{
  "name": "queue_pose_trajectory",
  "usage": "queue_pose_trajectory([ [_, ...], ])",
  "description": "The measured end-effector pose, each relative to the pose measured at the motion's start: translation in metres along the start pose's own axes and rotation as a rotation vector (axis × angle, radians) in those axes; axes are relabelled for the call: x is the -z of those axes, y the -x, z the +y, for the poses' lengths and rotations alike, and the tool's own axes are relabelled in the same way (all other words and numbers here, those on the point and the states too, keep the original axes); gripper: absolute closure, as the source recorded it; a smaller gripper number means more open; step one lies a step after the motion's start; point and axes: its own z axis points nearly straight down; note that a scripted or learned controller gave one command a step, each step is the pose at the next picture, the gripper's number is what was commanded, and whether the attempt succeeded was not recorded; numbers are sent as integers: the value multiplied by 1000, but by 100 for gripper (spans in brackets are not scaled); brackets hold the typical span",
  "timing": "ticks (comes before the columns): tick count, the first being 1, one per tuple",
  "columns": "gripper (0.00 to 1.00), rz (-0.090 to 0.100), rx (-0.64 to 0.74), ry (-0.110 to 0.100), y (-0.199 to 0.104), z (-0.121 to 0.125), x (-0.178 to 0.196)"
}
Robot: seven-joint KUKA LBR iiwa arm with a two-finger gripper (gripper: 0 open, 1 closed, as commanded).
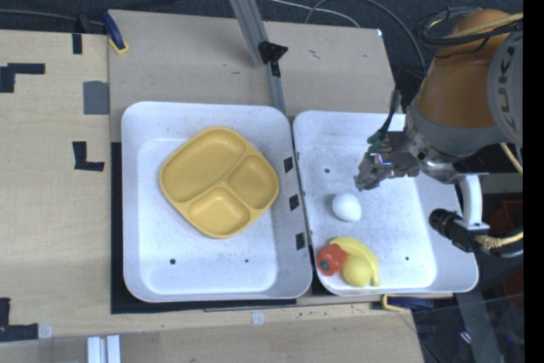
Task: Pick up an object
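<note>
The end effector (371,176) hangs over the right bin (425,268), just above and right of the white egg (346,207); whether it is wide or narrow I cannot tell. A red and yellow toy (348,261) lies near the front wall. A yellow plate (219,181) sits in the left bin (144,251)

White egg (346,207) lying loose, right bin (442,276).
</note>
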Motion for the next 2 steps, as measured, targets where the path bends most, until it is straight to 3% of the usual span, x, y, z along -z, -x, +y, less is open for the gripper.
queue_pose_trajectory([
  [2, 100, 0, 0, 0, -105, 54, -26],
])
